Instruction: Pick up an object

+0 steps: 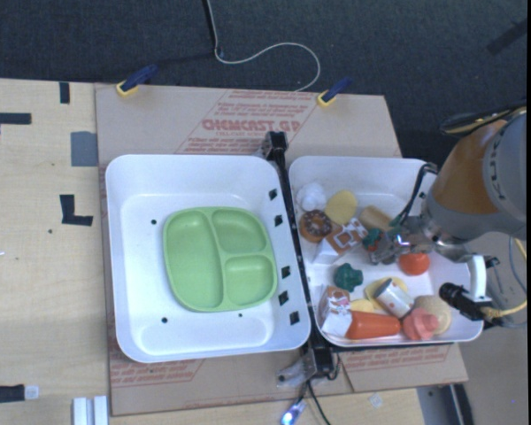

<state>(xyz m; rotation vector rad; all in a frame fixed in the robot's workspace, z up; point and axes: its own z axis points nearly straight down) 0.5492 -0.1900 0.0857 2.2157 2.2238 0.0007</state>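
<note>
Arm point(478, 184) reaches low into right bin point(372, 168) among toys.

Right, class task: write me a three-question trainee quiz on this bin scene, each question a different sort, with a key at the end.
1. True or false: the green divided plate lies in the left bin.
2. Multiple choice: the gripper is over A) the left bin, B) the right bin, C) the cardboard.
3. Fill in: the long orange carrot lies along the right bin's ____ wall (near or far from the camera's bottom edge).

Key: 1 true; 2 B; 3 near.
</note>
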